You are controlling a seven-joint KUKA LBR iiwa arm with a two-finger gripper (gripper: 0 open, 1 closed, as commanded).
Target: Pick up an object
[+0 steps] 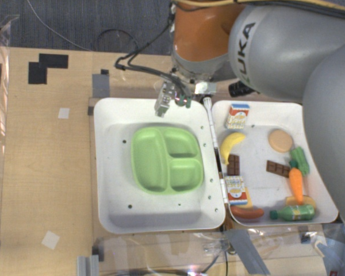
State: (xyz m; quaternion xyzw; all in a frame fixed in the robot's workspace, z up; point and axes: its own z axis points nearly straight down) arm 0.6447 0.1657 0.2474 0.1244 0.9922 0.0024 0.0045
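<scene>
The two-finger gripper (173, 102), fingers apart and empty, hangs over the left bin's far rim, well apart from the small yellow plastic banana (232, 144) in the right bin (319, 125); likely light, stiff, slippery, best pinched mid-curve.

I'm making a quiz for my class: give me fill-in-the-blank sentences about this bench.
1. The green divided plate lies in the ____ bin.
2. The pincer hangs over that bin's ____ edge.
3. The carrot is coloured ____.
4. The banana lies in the ____ bin.

Missing words: left; far; orange; right
</scene>
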